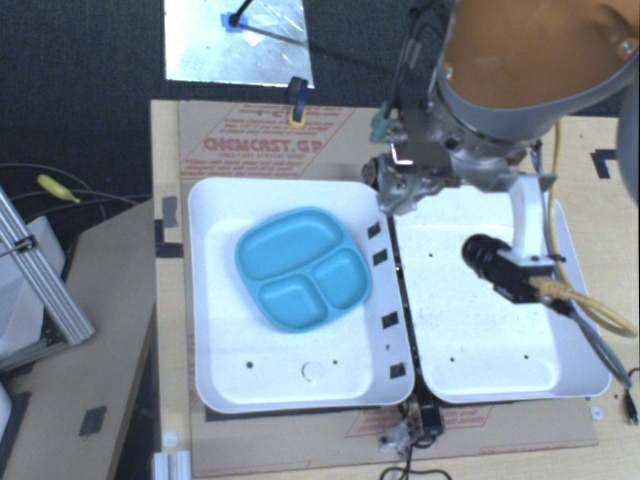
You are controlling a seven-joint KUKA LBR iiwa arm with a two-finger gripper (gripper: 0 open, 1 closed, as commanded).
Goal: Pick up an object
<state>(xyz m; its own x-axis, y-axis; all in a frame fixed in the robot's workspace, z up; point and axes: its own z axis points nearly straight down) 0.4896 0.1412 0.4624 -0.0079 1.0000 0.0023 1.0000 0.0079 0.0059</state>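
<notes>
A light blue plate (300, 268) with three compartments lies flat in the left white bin (215, 308), slightly above its middle. My gripper (398, 192) hangs low over the far end of the divider between the two bins, just right of the plate's upper right rim and apart from it. The grey wrist and the orange band of the arm (530, 38) hide most of the gripper from above. I see nothing held in it.
The right white bin (480, 358) lies under the arm. A black cylinder (497, 264) on a white bracket, with a yellow cable, hangs from the arm over that bin. Black clips line the divider (390, 288). A shiny sheet (235, 28) lies beyond the bench.
</notes>
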